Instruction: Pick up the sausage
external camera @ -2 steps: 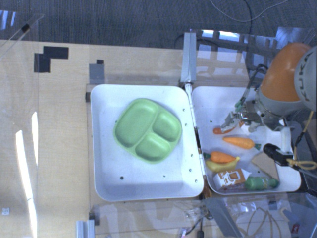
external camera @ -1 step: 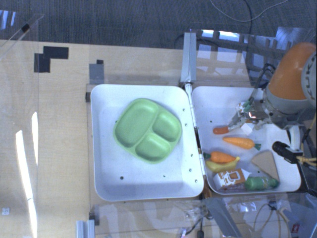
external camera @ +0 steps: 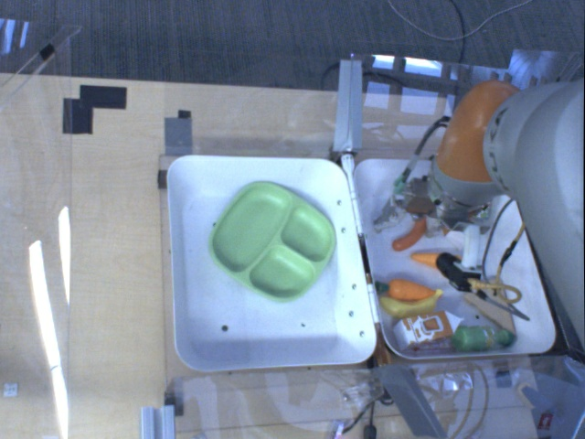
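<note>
The pincer (external camera: 419,210) hangs low in the right bin (external camera: 366,183), under the arm's orange band (external camera: 473,135); whether it grips anything I cannot tell from here. The sausage (external camera: 409,235), reddish-orange, lies tilted just below it, touching or nearly so. Further down sit a carrot (external camera: 410,290), a yellow banana (external camera: 409,305), scissors (external camera: 480,287), a small carton (external camera: 428,329) and a green piece (external camera: 477,338). The left bin (external camera: 194,332) holds a green divided plate (external camera: 274,239).

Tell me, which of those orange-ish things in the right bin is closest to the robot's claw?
The reddish-orange sausage, lying directly below the gripper. The carrot-like pieces lie farther down the bin.
</note>
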Robot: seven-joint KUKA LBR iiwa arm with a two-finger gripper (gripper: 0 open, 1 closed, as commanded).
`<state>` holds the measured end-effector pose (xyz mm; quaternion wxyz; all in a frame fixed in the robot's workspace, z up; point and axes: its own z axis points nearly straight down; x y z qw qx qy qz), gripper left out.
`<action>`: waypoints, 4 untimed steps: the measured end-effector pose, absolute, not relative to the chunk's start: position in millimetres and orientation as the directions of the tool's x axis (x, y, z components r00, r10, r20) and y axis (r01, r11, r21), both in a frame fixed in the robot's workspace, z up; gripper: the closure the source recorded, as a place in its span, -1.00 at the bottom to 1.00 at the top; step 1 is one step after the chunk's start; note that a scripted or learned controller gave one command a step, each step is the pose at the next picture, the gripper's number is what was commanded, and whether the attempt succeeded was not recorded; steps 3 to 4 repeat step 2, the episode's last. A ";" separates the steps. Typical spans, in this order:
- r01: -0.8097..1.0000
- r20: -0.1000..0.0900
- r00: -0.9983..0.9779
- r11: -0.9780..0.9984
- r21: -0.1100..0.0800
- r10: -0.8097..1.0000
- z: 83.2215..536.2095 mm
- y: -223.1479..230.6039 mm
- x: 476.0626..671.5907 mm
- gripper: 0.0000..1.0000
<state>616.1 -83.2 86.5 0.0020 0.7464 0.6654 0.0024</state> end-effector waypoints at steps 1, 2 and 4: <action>0.994 0.003 0.111 -0.111 0.009 0.994 95.1 -81.9 618.2 1.00; 0.973 0.001 -0.230 0.230 0.000 0.973 182.3 -38.3 642.5 1.00; 0.973 0.001 -0.230 0.230 0.000 0.973 182.3 -38.3 642.5 1.00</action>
